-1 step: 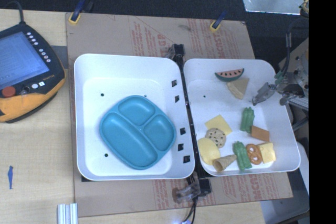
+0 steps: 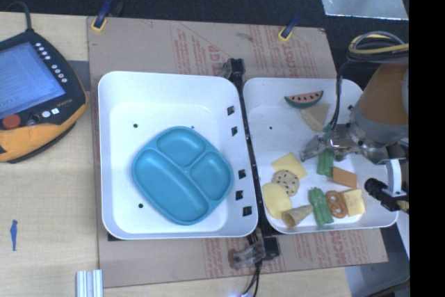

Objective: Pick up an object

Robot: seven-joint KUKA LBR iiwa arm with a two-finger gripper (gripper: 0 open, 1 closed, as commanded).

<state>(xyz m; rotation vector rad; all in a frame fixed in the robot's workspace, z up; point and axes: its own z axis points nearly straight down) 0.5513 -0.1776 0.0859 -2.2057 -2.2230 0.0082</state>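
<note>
The right bin (image 2: 263, 102) holds several toy foods. They include a watermelon slice (image 2: 304, 98), a pale wedge (image 2: 314, 118), a yellow cheese slice (image 2: 288, 165), a cookie (image 2: 286, 181), a green pickle (image 2: 319, 205), a pretzel (image 2: 335, 203) and an orange piece (image 2: 344, 177). My gripper (image 2: 322, 147) is low over the bin's middle right, reaching in from the right. A short green piece (image 2: 325, 163) lies directly at its tip, partly covered by it. I cannot tell whether that piece is gripped.
The left bin (image 2: 115, 97) holds a blue divided plate (image 2: 182, 174). A teach pendant (image 2: 35, 94) lies on the bench at far left. A yellow lump (image 2: 276, 199), a cone (image 2: 297, 216) and a yellow block (image 2: 353, 202) crowd the right bin's front edge.
</note>
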